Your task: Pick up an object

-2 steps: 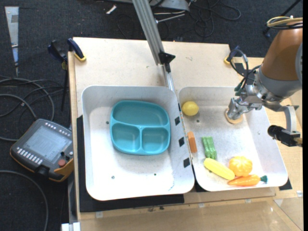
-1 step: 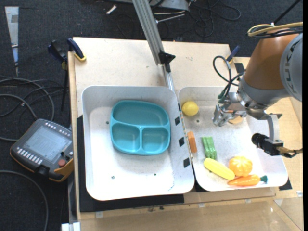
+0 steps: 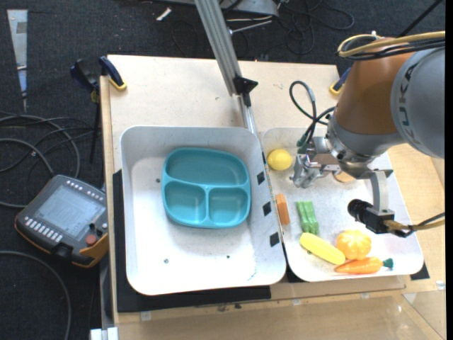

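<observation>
Grey and orange, the arm (image 3: pixel 396 98) is seen reaching in from the right over the right bin (image 3: pixel 410 253). The gripper (image 3: pixel 304 172) hangs above the bin's upper left part, just right of the lemon (image 3: pixel 279 159). Whether the jaws are spread or pressed together cannot be told, and nothing can be made out between them. Near the bin's left wall an orange stick (image 3: pixel 282 209) is laid, with a green piece (image 3: pixel 307 217) beside it. Toward the front edge a banana (image 3: pixel 321 248), an orange (image 3: pixel 353 244) and a carrot (image 3: pixel 362 265) are clustered. A teal tray (image 3: pixel 207 187) is set in the left bin (image 3: pixel 141 190).
</observation>
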You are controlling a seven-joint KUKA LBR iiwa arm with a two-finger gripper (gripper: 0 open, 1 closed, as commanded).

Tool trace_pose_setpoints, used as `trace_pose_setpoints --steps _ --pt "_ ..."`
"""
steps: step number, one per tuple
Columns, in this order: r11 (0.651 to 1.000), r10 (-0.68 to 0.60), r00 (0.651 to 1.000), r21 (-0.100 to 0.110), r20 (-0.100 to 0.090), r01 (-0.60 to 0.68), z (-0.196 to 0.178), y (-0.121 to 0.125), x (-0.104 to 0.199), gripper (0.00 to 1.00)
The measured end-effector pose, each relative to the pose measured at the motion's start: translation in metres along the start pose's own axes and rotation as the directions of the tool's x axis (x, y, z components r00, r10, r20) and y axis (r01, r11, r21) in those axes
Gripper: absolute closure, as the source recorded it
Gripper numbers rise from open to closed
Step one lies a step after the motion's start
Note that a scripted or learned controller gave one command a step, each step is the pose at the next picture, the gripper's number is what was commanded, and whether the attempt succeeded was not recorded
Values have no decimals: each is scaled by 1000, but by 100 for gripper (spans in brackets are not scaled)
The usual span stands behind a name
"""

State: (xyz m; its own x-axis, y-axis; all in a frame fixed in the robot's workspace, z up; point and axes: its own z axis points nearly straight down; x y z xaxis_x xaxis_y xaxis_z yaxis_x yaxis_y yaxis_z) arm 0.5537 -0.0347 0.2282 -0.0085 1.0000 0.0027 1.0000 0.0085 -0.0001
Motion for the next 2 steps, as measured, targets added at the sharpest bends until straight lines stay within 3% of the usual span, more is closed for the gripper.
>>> trace_pose_setpoints --steps 2 --pt "1000 0 1000 2 1 0 -5 -33 97 100"
